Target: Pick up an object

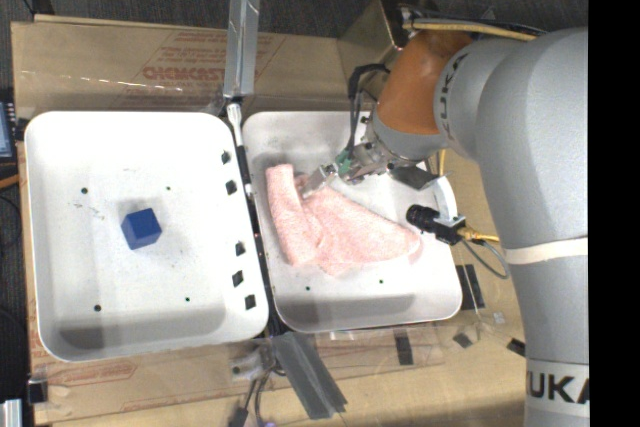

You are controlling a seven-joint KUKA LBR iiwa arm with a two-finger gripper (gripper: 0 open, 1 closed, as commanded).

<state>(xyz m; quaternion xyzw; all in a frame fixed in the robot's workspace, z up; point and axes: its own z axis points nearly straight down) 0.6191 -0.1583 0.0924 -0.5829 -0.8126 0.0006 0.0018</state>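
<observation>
Pink cloth (335, 227) lies crumpled in the right bin (300, 130), centre. Tool (335, 172) sits low at the cloth's 12 o'clock edge; finger state cannot be determined. Blue cube (141, 227) rests in the left bin (60, 130).

rumpled pink cloth (335, 227), right bin (300, 315)

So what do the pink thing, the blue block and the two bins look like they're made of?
Pink thing: soft cloth, probably terry towel; it lies folded and rumpled with a fuzzy, matte surface.
Blue block: hard-edged cube, matte; plastic, foam or painted wood, hard to tell.
Bins: smooth white moulded plastic, by their rounded corners and faint sheen.
</observation>
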